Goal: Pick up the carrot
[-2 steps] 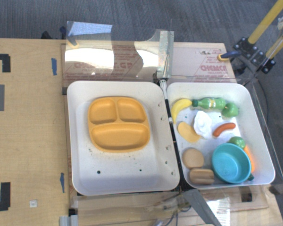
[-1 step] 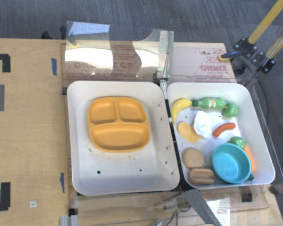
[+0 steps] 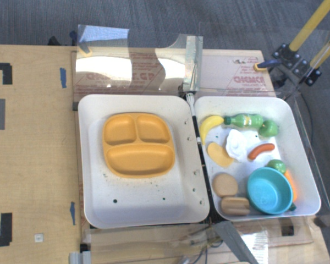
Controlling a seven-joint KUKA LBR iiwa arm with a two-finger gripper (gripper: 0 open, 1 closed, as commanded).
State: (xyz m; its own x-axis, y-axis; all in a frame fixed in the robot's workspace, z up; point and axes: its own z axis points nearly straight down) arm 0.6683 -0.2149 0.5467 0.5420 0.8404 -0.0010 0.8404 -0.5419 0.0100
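Note:
The carrot (image 3: 291, 183) lies in the right bin (image 3: 304, 147), close to its right wall near the front. Its orange body is largely hidden behind a blue bowl (image 3: 269, 190), and its green leafy top (image 3: 276, 165) sticks out just above the bowl's rim.
The right bin also holds a yellow banana (image 3: 210, 124), a green bottle (image 3: 247, 121), a white crumpled item (image 3: 239, 144), a red sausage (image 3: 261, 150), a yellow slice (image 3: 219, 154) and two brown bread pieces (image 3: 226, 185). An orange divided plate (image 3: 137, 144) sits in the left bin (image 3: 99, 202).

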